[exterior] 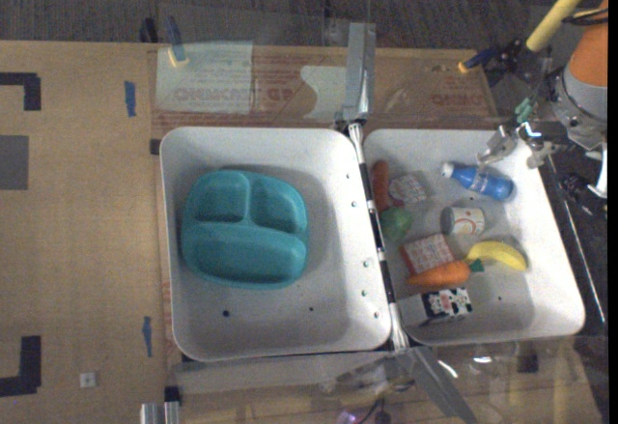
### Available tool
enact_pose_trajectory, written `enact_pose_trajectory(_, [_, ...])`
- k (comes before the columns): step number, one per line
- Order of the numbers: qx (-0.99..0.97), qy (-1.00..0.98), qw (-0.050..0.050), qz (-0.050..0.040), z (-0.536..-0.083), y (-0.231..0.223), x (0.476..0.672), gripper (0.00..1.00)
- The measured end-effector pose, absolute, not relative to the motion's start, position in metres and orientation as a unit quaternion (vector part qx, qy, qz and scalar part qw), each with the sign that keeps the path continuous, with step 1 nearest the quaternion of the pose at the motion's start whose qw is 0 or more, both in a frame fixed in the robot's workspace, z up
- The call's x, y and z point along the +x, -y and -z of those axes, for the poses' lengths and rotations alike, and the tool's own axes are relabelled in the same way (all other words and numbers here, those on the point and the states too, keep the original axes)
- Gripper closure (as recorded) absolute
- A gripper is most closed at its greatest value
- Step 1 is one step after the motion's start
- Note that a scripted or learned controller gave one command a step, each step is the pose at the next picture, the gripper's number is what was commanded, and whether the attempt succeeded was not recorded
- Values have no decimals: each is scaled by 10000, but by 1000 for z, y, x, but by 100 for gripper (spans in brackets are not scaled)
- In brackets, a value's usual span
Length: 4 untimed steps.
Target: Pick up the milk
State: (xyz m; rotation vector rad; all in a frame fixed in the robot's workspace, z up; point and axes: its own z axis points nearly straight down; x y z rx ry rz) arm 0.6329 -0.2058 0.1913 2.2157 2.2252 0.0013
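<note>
Over the right bin's (pixel 565 248) far corner the gripper (pixel 512 144) hangs, grip unclear; milk (pixel 447 304) awaits a near-edge reach

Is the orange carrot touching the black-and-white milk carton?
Apart. The camera view shows a strip of white bin floor between the orange carrot and the black-and-white milk carton.

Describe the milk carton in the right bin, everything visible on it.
The small white milk carton with black cow-style patches looks like cardboard or plastic, box-shaped and lying on its side. It sits near the front edge of the right shallow white bin, just below the orange carrot, close to or touching it. Print detail is too small to read. The claw is far off at the bin's back.
</note>
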Motion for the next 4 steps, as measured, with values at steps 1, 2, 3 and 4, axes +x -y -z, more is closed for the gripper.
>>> enact_pose_trajectory(1, [6074,-7944,34,-11,-114,167,640,0])
enact_pose_trajectory(2, [5709,-8210,75,-35,-89,103,518,0])
enact_pose_trajectory(3, [5751,-8181,25,-6,-296,166,541,0])
enact_pose_trajectory(4, [5942,-8043,3,-2,-178,193,479,0])
